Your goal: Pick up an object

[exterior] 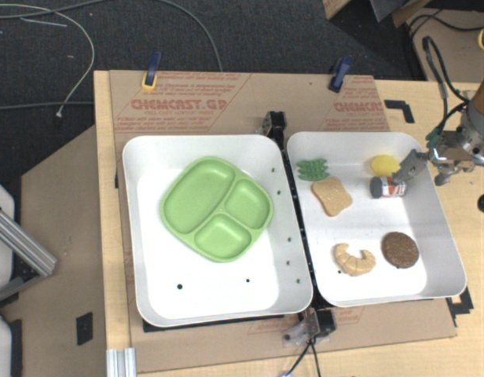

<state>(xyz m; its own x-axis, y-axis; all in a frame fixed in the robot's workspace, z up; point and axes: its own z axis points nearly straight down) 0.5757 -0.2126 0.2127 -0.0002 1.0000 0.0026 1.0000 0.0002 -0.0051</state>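
Grey metal at the right edge is my tool (421, 166), reaching in over the upper right of the right-hand shallow white bin (430, 277); its tip sits just beside a small grey-and-red can-like object (388, 187), perhaps touching it, and I cannot tell how far the tool is parted or whether it has anything. That small can, lying near a yellow lemon-shaped toy (384, 164), looks to me the likeliest target: probably light and stiff, with a smooth rounded side that could roll or slip, so I would close across its short middle. Its label is too small to read. Other candidates in the same bin are a tan toast-shaped slice (332, 195), a green leafy piece (312, 168), a beige croissant-shaped toy (353, 259) and a brown round cookie-like disc (400, 250), all apart from one another; the flat ones would be harder to pinch. A green three-compartment plastic plate (217, 208) lies in the left white bin (148, 289). Red print on the cardboard worktop (226, 100) reads roughly "CHEMCAST GP".
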